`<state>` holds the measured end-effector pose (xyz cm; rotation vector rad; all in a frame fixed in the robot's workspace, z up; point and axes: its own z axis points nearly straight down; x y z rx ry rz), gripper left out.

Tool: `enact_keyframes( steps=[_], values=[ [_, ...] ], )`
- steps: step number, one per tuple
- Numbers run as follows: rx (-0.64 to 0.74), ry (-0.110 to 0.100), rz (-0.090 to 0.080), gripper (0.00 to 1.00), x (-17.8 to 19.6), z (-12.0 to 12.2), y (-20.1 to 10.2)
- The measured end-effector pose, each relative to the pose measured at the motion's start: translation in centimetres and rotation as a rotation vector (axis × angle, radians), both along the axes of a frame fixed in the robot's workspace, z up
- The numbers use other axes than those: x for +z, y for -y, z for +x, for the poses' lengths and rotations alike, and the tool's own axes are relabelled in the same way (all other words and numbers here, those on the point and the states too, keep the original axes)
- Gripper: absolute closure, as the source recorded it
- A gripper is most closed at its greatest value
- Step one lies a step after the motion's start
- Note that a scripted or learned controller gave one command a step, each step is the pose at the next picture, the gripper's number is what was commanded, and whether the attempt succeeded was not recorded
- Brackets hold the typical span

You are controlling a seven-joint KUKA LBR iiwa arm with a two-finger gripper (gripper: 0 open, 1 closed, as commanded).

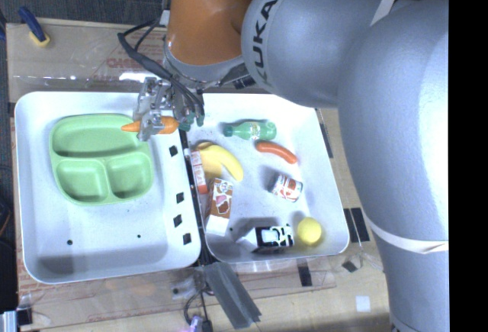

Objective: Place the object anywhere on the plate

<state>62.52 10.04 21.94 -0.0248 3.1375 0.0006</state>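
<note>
Pincer (156, 123) clamped on a carrot (152, 125), mid-length. Plate (99, 159) lies just left, below it. Carrot looks light, stiff, smooth; middle grip suits.

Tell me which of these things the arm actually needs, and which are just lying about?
Needed:
- end effector, gripping the orange carrot
- green plate

Lying about:
- banana
- green bottle
- sausage
- can
- lemon

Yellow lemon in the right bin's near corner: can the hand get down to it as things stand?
Probably yes. The round yellow lemon lies uncovered from above, with only a black-and-white box close beside it. But the hand sits at the green divided plate's edge with an orange carrot between its fingers.
</note>
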Motion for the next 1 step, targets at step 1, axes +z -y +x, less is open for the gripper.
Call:
enact_keyframes(
  steps=[1],
  values=[
    [0.0, 0.0, 0.0, 0.0, 0.01, 0.01, 0.03]
  ],
)
